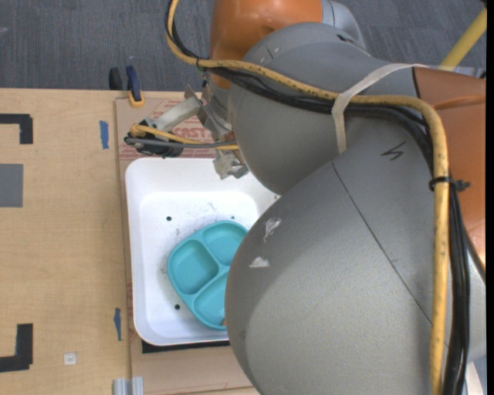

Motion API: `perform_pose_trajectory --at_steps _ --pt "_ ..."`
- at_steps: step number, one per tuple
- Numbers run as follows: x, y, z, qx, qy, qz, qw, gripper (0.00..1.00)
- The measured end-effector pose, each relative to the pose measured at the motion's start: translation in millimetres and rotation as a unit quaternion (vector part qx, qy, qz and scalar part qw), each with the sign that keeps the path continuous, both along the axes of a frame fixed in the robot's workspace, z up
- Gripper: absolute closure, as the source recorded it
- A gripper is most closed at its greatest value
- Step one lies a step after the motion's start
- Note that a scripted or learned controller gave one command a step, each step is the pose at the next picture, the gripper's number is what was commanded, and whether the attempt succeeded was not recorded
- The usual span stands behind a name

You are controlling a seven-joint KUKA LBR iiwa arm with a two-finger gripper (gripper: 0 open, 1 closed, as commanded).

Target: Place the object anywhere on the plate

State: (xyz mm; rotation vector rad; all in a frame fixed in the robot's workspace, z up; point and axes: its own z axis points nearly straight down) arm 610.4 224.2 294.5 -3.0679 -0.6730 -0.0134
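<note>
A light blue plate (pixel 202 270) with divided compartments lies in the white bin (pixel 150 208), toward its near right part; the arm hides the plate's right side. The grey arm (pixel 347 231) covers most of the right of the camera view. Its orange band (pixel 255 23) sits at the top. Metal wrist parts (pixel 220 131) stick out above the bin's far edge. I cannot see an object for the plate.
Yellow and black cables (pixel 158 139) run along the bin's far rim. The wooden bench (pixel 58 231) with black markings and blue tape lies to the left. A blue clamp (pixel 133 83) sits at the bench's far edge.
</note>
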Motion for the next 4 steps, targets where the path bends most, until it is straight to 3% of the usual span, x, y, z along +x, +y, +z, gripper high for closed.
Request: perform_pose_trajectory --at_steps 2,3,4 --pt "-1.0 0.7 12.9 -0.0032 0.004 0.002 1.0000 1.00" --pt "-54.1 1.3 43.7 -0.0008 0.007 0.043 0.9990 1.00" --pt "-70.7 0.6 163.3 -0.0014 0.003 0.167 0.9859 1.00"
